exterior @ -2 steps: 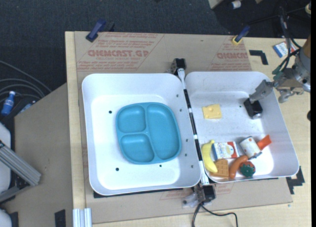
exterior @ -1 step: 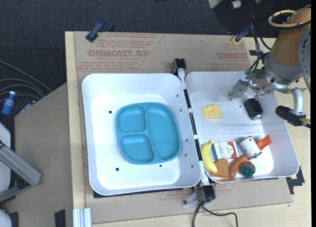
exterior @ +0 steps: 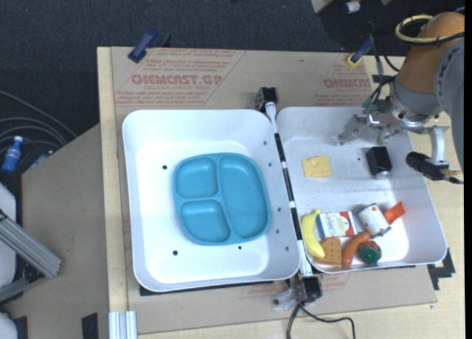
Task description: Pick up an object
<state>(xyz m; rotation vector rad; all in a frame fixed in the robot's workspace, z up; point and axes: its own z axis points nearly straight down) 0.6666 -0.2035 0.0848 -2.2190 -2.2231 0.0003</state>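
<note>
In the camera view, two white bins are seen side by side on the bench. The left bin (exterior: 147,256) carries a blue divided plate (exterior: 221,197) at the centre of the frame. The right bin (exterior: 428,212) holds the candidates for picking: a yellow cheese slice (exterior: 317,167) near its middle, a small black block (exterior: 379,161) to the right of that, and a cluster along the lower edge, made up of a banana (exterior: 311,235), a small carton (exterior: 338,224), a cracker (exterior: 332,250), a white can (exterior: 372,219) and a carrot (exterior: 363,246).

The gripper (exterior: 366,127) is seen at the upper right of the frame, over the upper part of the right bin, with its fingers spread and nothing between them. No object is touched by it. The step in hand is judged to be the approach, before any grasp. For the next move, a target would have to be settled on, likely the black block or the cheese slice lying nearest, and the fingers lowered astride it before being closed.
</note>
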